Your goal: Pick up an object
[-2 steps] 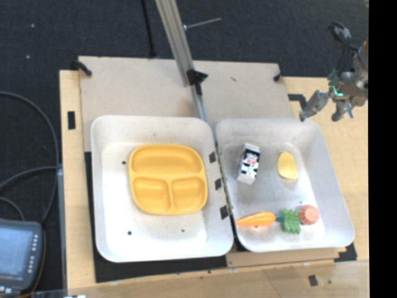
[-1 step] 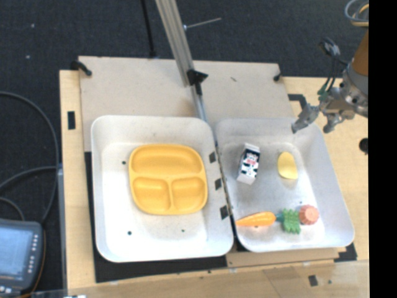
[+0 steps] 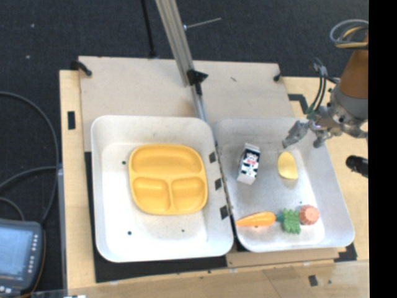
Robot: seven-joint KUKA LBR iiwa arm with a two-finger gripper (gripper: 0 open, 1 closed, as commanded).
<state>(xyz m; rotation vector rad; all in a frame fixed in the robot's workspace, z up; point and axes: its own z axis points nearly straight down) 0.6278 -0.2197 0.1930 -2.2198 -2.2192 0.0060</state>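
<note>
The orange plastic carrot (image 3: pixel 255 220) lies ungrasped at the right white bin (image 3: pixel 335 191) front edge, so the pick remains undone, with the end effector (image 3: pixel 305 135) spread, empty, above the bin's far side.

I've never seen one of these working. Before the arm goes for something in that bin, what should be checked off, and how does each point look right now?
1. Things to grab in the right bin: ok; small carton, yellow piece, toy carrot, green and pink toy.
2. Gripper free of any object: ok, nothing between its fingers.
3. Fingers spread for a grasp: ok, they look apart.
4. Gripper over a target: not ok; it hangs near the bin's far right corner, beside the yellow piece.
5. Targets spaced apart: mostly ok; the carrot's leafy end touches the green toy.
6. Yellow tray out of the way: ok, in the left bin.
</note>
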